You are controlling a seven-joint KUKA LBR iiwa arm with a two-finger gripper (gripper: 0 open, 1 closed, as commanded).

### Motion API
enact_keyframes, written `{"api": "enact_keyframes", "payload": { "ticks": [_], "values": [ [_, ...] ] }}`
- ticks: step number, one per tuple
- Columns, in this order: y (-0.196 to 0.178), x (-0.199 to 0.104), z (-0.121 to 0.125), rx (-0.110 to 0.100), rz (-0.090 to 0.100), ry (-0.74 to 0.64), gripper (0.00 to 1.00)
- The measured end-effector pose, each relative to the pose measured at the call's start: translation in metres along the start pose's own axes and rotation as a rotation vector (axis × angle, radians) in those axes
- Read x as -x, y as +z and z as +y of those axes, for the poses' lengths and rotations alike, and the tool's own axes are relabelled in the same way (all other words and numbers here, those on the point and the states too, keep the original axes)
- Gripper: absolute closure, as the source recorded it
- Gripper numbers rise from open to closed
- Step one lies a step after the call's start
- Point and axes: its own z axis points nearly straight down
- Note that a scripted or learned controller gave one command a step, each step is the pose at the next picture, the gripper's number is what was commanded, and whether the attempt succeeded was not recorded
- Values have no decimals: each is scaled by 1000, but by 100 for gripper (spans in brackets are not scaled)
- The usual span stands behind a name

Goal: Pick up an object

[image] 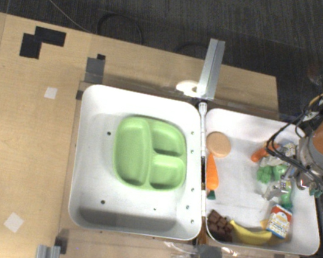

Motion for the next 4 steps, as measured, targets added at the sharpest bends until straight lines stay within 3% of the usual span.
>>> {"api": "enact_keyframes", "payload": {
  "ticks": [1, 3, 4],
  "values": [
    [8, -15, 29, 1, 15, 99, 0],
    [11, 30, 45, 1, 17, 212, 0],
    [-12, -13, 20, 0, 20, 138, 0]
  ]
}}
